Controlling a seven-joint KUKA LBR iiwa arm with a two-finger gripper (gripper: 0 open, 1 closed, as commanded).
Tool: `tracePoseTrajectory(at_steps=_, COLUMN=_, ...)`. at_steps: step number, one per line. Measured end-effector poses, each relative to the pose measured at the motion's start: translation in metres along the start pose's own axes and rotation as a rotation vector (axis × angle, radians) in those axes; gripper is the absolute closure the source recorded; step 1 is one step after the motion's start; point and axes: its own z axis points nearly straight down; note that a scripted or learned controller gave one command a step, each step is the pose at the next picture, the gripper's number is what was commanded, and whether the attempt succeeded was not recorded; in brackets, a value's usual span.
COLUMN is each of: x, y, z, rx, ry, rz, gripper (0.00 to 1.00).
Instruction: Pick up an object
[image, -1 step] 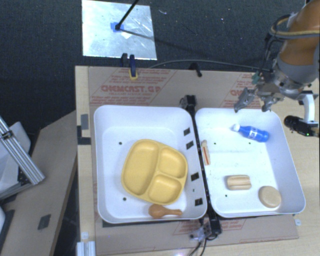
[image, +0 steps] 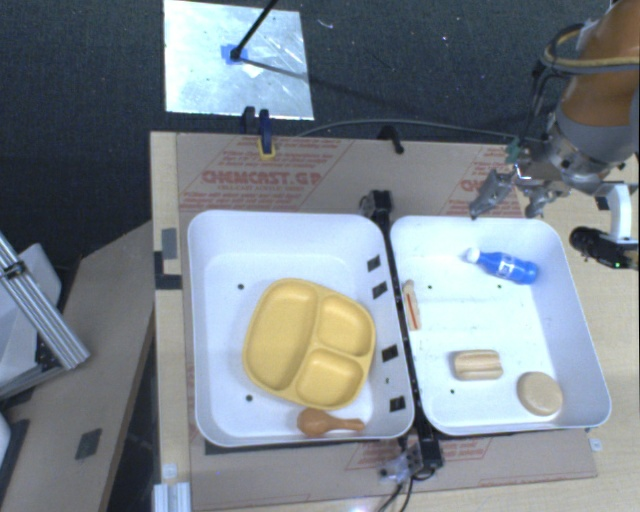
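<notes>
so the gripper (image: 510, 192) hangs over the far rim of the right bin (image: 580, 300), near its back edge, fingers spread apart with nothing between them. nearest pickable thing is the blue bottle (image: 505, 265), lying on its side on the bin floor just below and toward the camera from the fingers, apart from them, not touching. its long axis runs roughly left-right across the view, tilted slightly down to the right, white cap end pointing left. judgement: the coming move is a short drop forward and down, and the fingers would want to close across the bottle's narrow width, so across that left-right axis.

bottle looks small, translucent blue body with a pale label patch, white cap, probably light and likely to roll if nudged.

other stuff in the right bin: tan bread-like block (image: 474, 364) and a round beige puck (image: 540, 392) near the front, well apart from the gripper, plus a thin orange stick (image: 411, 304) along the left wall. left bin (image: 215, 300) holds a yellow divided tray (image: 310, 343) and a brown drumstick-shaped toy (image: 326, 422) at the front edge, both farther off.

pick not yet started, nothing lifted.
</notes>
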Motion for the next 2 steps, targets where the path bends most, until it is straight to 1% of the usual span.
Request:
tracePoseTrajectory(at_steps=1, x=-0.005, y=0.008, z=0.057, rx=0.004, ry=0.0, rz=0.002, gripper=0.0)
tracePoseTrajectory(at_steps=2, x=-0.01, y=0.01, z=0.117, rx=0.005, ry=0.0, rz=0.002, gripper=0.0)
